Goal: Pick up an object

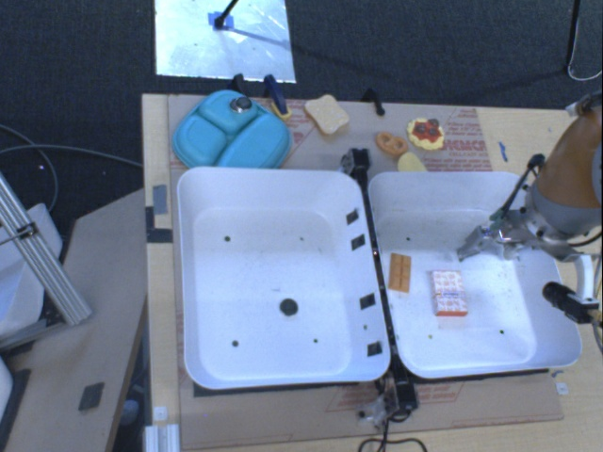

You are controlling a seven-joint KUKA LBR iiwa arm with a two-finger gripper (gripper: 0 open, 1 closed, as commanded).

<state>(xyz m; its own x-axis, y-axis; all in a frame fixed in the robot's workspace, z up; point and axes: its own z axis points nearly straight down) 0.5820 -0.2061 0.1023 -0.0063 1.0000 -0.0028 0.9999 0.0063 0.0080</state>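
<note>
Red-and-white box [449, 293] beside tan wafer [399, 272] — hand [479, 244] just above.

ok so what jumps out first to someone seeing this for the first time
Two white bins side by side fill the bench: the right bin holds a small red-and-white box and a tan wafer-like piece, with the gripper over its upper right part. The left bin holds one small dark disc. Behind the bins lie a blue divided plate and toy foods, including a bread slice.

End effector [474, 246] above right bin [528, 351]
</note>
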